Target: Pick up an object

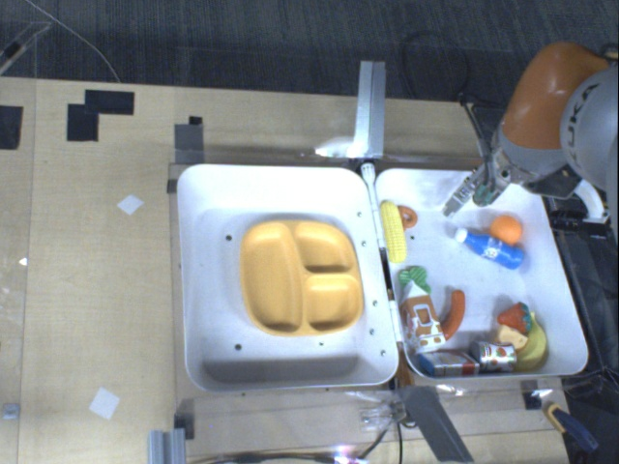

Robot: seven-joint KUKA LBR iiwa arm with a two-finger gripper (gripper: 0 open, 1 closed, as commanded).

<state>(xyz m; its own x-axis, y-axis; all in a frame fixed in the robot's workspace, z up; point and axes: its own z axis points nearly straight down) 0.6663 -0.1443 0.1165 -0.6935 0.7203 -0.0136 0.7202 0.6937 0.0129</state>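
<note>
I see the yellow divided tray [300, 276] centred in the left bin [208, 211]. Right of that tray, in the right bin [571, 327]: corn cob [393, 230], carton [422, 315], sausage [452, 311]. Farther right, blue bottle [491, 247] with an orange [506, 228] touching it. The gripper [466, 195] hovers above-left of the bottle, fingers slightly apart, holding nothing.

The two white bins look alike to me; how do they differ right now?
The left bin holds one thing, a yellow divided tray lying flat in its middle. The right bin holds many small things, among them a corn cob and a blue bottle, and the claw hangs over it. Both are shallow and white.
</note>
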